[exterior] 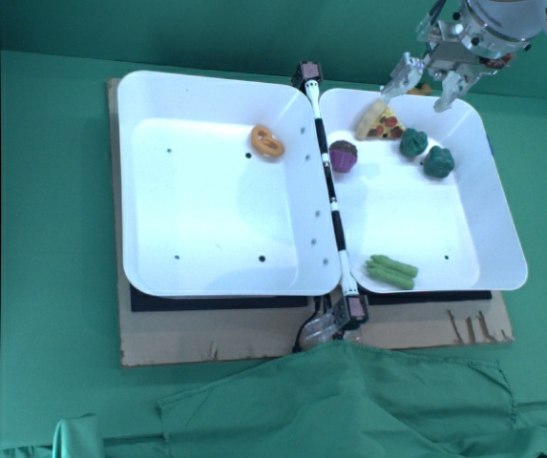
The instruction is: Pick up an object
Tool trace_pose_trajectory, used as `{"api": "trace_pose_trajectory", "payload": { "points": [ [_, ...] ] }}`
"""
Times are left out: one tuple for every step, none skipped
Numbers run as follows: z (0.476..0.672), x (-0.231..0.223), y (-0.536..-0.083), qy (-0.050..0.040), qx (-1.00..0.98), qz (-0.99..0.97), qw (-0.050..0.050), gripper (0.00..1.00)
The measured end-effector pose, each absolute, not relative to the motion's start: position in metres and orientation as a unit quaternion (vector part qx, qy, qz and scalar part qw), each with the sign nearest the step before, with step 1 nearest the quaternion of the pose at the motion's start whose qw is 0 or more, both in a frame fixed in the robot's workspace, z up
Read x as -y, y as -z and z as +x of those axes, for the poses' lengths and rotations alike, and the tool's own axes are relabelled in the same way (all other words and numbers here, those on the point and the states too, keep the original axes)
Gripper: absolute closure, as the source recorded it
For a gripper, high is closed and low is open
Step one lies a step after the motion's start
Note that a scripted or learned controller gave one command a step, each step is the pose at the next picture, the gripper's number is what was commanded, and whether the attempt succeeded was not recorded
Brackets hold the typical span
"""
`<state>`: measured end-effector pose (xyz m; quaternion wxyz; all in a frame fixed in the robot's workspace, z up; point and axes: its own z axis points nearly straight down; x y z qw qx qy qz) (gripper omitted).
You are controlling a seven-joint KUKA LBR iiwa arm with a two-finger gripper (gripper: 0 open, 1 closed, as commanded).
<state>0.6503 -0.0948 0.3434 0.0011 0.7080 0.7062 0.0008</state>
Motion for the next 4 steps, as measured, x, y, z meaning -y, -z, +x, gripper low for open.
{"api": "trace_pose_trajectory", "payload": {
  "points": [
    [0.650, 0.095, -0.343, -0.0008, -0.706, 0.708, 0.001, 0.00],
    [0.625, 0.116, -0.245, 0.0028, -0.705, 0.709, -0.002, 0.00],
    [0.619, 0.141, -0.193, -0.0024, -0.706, 0.708, 0.006, 0.00],
    [0.682, 0.142, -0.184, -0.0003, -0.708, 0.707, 0.003, 0.00]
  ]
}}
